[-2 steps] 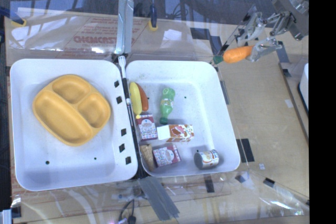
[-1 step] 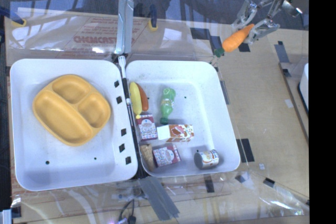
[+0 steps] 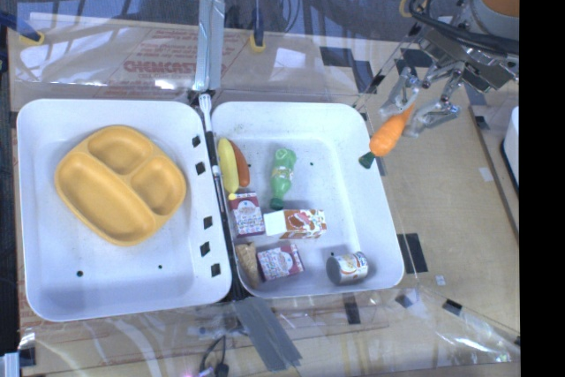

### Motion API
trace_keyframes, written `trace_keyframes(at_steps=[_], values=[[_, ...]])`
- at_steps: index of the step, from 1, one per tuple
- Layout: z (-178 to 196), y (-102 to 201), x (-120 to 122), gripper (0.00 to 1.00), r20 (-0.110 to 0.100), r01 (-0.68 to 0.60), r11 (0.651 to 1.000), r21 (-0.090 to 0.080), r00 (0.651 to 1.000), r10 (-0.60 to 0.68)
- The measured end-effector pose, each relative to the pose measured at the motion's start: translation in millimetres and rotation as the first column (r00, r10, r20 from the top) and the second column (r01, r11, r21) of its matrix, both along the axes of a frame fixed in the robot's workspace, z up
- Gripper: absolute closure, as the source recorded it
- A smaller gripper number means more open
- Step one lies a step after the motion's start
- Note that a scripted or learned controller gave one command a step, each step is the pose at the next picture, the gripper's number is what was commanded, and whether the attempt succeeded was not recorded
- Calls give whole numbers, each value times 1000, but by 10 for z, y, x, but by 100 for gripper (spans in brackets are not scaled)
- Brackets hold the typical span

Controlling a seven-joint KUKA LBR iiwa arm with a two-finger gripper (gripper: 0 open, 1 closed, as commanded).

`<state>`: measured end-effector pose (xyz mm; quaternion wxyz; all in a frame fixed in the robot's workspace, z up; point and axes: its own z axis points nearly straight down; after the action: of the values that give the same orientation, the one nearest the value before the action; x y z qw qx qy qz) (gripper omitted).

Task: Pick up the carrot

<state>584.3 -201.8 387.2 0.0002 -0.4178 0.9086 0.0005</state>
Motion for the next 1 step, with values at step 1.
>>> trace_keyframes(at_steps=[1], values=[[-741, -65, -306, 100, -1, -233, 972, 1, 972, 233]])
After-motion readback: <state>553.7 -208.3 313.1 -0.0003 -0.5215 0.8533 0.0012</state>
